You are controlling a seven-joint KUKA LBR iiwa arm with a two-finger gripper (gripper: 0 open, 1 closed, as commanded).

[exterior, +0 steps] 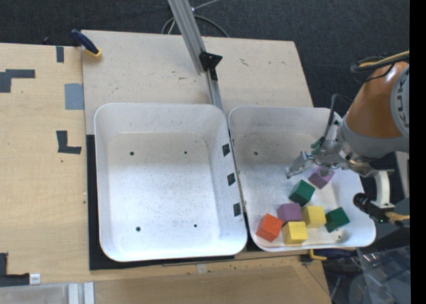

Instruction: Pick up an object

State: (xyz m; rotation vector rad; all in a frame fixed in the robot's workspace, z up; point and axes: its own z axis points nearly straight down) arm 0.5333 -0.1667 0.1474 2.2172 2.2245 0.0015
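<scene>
matt white plastic bins (160, 116) on a pale wooden bench (40, 163), with a grey metal pole (183, 10).

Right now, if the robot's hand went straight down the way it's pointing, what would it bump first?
Probably the light purple block just under the hand, with the green block right beside it. Depth is hard to judge from this slanted view, so it's a best guess.

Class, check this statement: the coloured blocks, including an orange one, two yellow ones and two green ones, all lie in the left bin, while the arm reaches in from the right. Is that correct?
Not quite. The camera view shows the blocks, such as the orange one, in the right bin, not the left bin. The rest stands: two yellow, two green, arm from the right.
</scene>
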